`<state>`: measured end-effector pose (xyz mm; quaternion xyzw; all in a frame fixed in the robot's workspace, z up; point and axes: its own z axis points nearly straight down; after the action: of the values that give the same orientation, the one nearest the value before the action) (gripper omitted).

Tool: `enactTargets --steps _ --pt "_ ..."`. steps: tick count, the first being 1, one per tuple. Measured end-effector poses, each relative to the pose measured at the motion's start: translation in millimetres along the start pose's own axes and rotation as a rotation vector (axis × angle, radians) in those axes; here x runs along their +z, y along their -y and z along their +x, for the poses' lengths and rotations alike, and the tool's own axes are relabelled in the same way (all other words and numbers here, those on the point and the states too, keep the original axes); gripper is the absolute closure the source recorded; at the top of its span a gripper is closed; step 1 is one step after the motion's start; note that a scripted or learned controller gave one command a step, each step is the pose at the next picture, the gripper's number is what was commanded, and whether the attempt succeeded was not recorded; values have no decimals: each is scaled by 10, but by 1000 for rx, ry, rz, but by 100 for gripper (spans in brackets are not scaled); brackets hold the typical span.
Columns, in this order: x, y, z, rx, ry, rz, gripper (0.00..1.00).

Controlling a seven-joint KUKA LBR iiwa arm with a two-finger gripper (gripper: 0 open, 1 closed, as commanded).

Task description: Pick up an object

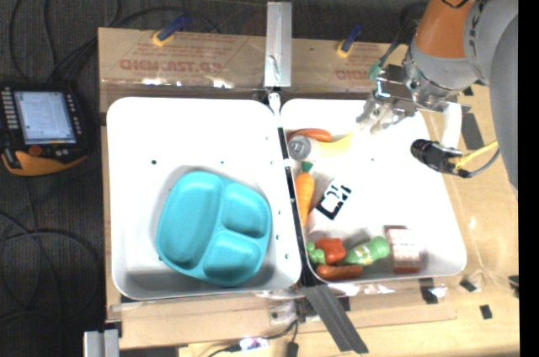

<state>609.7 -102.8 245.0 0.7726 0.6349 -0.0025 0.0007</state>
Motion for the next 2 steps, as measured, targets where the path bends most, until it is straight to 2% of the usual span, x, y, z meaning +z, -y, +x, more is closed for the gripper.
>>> enactTargets --steps 1,2 --pt "189 272 -482 -150 0 0 100" --pt "154 -14 -864 -389 0 -3 100"
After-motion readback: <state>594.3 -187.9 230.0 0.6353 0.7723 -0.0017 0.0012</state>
